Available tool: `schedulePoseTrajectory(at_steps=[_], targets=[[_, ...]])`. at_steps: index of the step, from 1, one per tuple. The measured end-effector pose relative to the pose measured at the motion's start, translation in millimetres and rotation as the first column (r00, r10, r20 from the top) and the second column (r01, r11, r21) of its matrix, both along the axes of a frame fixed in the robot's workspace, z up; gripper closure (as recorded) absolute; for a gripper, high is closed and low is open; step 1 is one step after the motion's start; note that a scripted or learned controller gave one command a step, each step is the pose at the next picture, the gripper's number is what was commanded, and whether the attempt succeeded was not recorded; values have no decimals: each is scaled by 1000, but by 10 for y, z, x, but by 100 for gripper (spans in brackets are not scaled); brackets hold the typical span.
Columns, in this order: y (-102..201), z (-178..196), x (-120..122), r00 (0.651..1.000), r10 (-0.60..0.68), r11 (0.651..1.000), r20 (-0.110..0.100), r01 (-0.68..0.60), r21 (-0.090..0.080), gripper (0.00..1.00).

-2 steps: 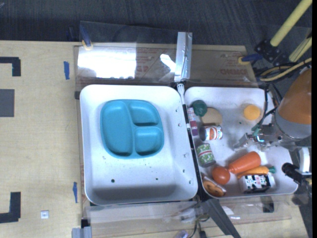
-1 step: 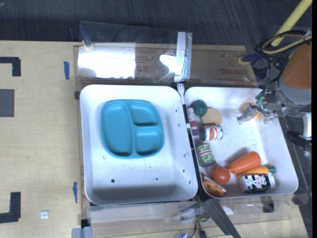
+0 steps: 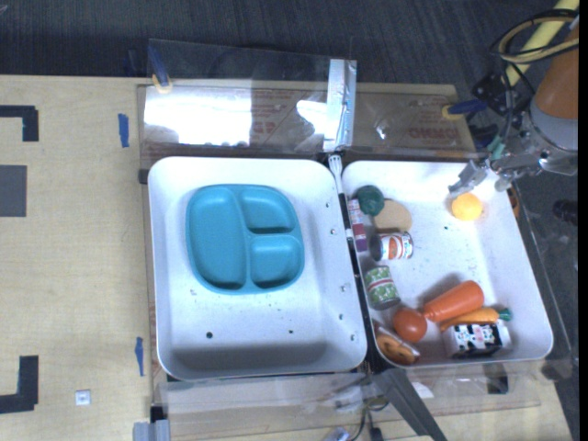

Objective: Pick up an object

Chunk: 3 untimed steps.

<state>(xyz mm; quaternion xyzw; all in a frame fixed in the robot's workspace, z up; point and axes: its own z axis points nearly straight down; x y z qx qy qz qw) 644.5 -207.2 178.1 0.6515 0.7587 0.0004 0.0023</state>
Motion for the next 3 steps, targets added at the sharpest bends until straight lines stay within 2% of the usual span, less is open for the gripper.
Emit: schedulePoseTrajectory(at_steps=[1,2,3], targets=[[-55,-672,-230,984,-178,984,-9,178,15,0],[-105,-123,154,1000,27,1000,1,-27,-1,0],[-36,-702,253,1000,-2,1000,-14,2,20,0]])
